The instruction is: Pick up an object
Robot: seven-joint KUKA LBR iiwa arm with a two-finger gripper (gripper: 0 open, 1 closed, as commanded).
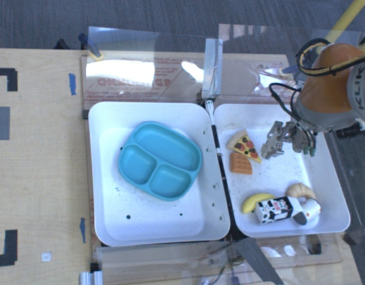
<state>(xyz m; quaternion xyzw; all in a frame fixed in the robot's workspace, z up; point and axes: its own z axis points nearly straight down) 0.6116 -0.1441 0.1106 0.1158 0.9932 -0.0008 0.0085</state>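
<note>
The right bin holds several toy foods. A pizza slice lies at its upper left, with an orange waffle piece just below it. Near the front lie a yellow banana, a black-and-white cow-patterned carton and a croissant. My gripper hangs over the upper middle of this bin, just right of the pizza slice. It is open, with nothing between its fingers.
The left bin carries a blue divided plate. A divider wall separates the two bins. A clear plastic screen stands behind them. The arm's orange band sits over the right bin's back corner.
</note>
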